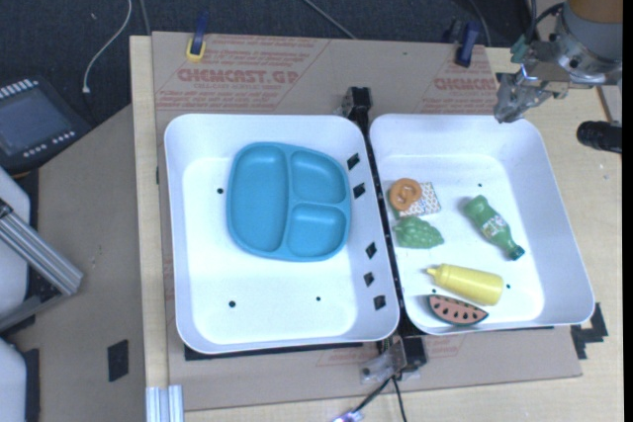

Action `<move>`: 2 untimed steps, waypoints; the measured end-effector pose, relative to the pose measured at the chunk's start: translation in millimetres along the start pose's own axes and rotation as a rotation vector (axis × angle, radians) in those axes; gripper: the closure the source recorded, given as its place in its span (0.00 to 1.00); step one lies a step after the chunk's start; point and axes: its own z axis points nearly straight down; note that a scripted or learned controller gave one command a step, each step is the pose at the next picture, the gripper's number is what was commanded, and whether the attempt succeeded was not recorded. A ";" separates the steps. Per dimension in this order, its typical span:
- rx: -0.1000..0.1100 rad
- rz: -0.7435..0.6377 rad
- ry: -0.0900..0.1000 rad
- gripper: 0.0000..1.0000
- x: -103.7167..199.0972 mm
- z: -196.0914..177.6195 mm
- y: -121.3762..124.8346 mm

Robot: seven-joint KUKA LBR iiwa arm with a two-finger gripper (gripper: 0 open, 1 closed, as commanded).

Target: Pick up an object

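The gripper (510, 109) hangs above the far right corner of the right bin (559, 242), well apart from every object; at this angle its fingers look drawn close together with nothing between them, though the view is too poor to be sure. Candidate objects lie in that bin: a green bottle (493, 225), a yellow mustard bottle (468, 283), a watermelon slice (456, 311), a green leafy piece (417, 233) and a doughnut (405, 194) resting against a small card. The left bin (188, 242) holds a blue divided plate (288, 202). Recommended procedure: select the green bottle, which stands apart from its neighbours; spread the fingers before descent; align them across the bottle's narrow width; close only once seated around the body.
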 end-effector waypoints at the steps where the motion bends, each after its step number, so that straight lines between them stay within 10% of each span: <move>1: 0.001 -0.002 0.001 1.00 60.6 6.8 0.0; 2: 0.003 -0.001 0.001 1.00 109.7 22.6 -8.7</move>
